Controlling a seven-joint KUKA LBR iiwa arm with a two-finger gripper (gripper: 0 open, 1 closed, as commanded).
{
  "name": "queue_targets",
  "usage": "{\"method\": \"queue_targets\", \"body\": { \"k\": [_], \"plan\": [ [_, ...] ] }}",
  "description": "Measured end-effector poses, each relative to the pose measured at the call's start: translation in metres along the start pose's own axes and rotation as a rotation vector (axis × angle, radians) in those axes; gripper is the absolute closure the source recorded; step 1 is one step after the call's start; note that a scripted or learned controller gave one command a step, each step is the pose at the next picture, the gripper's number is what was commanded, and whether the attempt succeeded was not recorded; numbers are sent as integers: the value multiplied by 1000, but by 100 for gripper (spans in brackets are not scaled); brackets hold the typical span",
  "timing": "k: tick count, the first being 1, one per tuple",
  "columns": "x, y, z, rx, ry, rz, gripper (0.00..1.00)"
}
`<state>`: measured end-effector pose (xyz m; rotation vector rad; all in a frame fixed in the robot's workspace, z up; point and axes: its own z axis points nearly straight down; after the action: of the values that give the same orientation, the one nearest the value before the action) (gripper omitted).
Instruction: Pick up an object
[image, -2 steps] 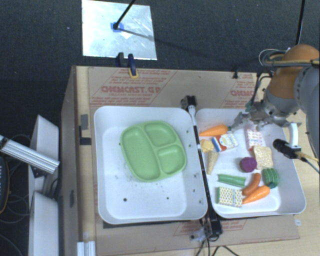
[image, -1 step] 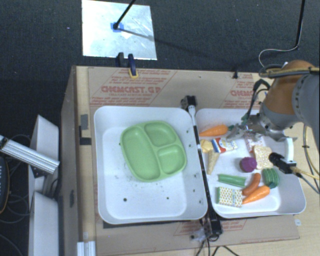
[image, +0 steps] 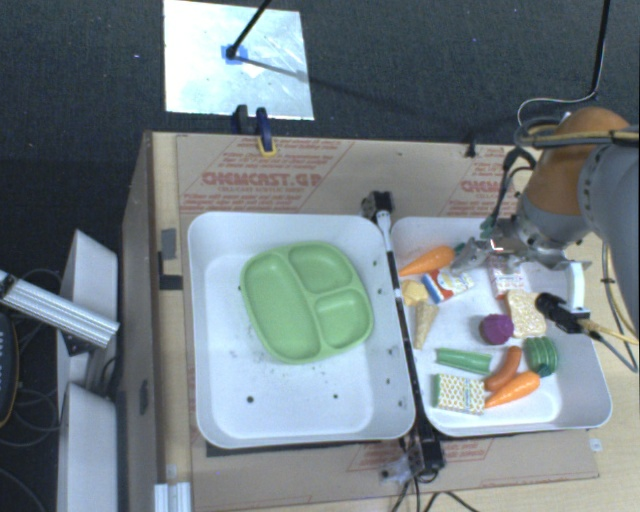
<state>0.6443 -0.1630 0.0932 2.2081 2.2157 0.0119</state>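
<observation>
An orange toy carrot (image: 427, 262) is seen lying at the upper left of the right white bin (image: 590, 400), just left of the gripper (image: 478, 252). Whether the jaws are parted cannot be told.

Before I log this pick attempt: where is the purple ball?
The purple ball lies in the right bin, near its middle, touching the cracker on its right and above the green bean.
</observation>
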Motion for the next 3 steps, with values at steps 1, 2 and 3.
{"method": "queue_targets", "body": {
  "k": [1, 2, 3],
  "plan": [
    [2, 21, 1, 42, -2, -5, 0],
    [5, 21, 0, 40, -10, -3, 0],
    [5, 21, 0, 41, -9, -3, 0]
  ]
}}
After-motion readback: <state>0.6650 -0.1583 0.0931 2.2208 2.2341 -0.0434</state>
